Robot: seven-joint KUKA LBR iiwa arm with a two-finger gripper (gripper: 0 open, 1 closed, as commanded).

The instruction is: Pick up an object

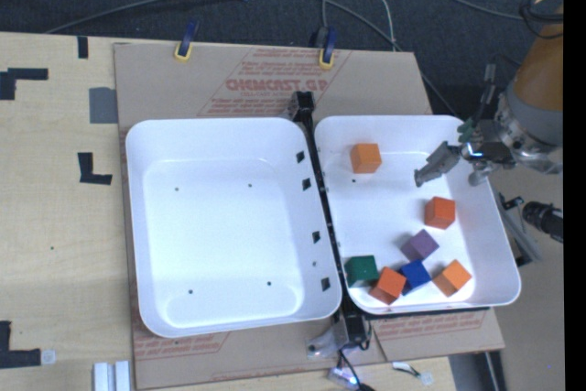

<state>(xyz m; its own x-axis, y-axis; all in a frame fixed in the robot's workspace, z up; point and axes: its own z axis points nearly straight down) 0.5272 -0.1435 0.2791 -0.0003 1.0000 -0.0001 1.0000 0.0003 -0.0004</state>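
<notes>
Altogether six cubes sit in the right bin (476, 288): three orange cubes (365, 157) (439, 212) (451, 277), one red-orange cube (388, 285), one purple cube (420, 244), one blue cube (414, 274) and one green cube (361, 269). Most crowd the near edge; the far-left orange one stands alone with open floor around. The gripper (450, 164) hovers spread, pinching nothing, by the bin's right rim. The left bin (146, 142) lies beside.

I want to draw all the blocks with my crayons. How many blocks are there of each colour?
Orange blocks: 4, at and
Purple block: 1
Blue block: 1
Green block: 1
Total: 7 blocks, all in the right bin
</notes>
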